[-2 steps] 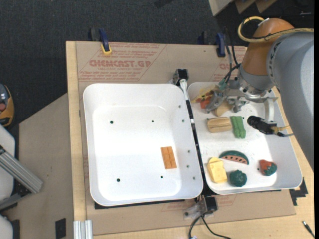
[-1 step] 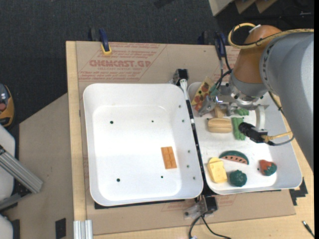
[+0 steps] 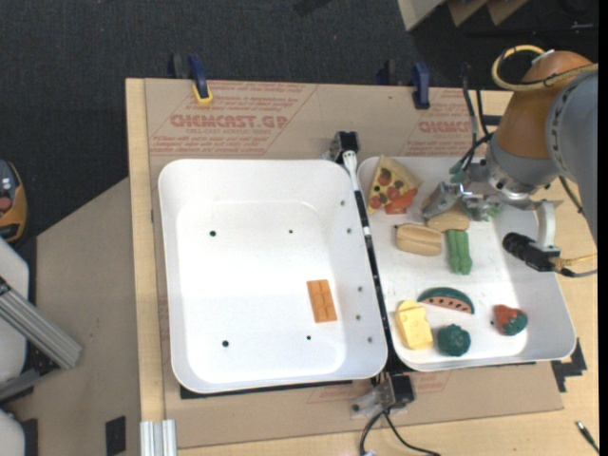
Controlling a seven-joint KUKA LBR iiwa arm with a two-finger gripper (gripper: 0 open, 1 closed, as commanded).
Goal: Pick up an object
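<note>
Presently, the gripper (image 3: 457,203) hangs low over the rear half of the right bin (image 3: 546,297), directly above a tan piece (image 3: 448,222), which I take as the likeliest object for this pick. From this slanted view I cannot tell how wide the claw stands or whether it has hold of anything. The tan piece shows just beneath it, but I cannot confirm contact.

Hazard (a), crowding: a bread roll (image 3: 419,240) lies just beside the tan piece on the camera's left, and a green stick (image 3: 459,252) lies just in front of it. A closing claw could trap two items at once or knock a neighbour aside.

Hazard (b), slip: the tan piece looks rounded and smooth. I judge that an off-centre squeeze could make it squirt out sideways, towards the pizza slice (image 3: 390,185) near the bin's rear corner.

Hazard (c), empty lift: if the claw closes above the piece and not around it, the arm would rise with nothing.

Not at risk, I think: the watermelon slice (image 3: 446,301), yellow block (image 3: 413,325), dark green lump (image 3: 453,340) and red piece (image 3: 509,320) along the front of the same bin, well apart from the claw, and the orange block (image 3: 322,301) in the left bin (image 3: 247,274).
</note>
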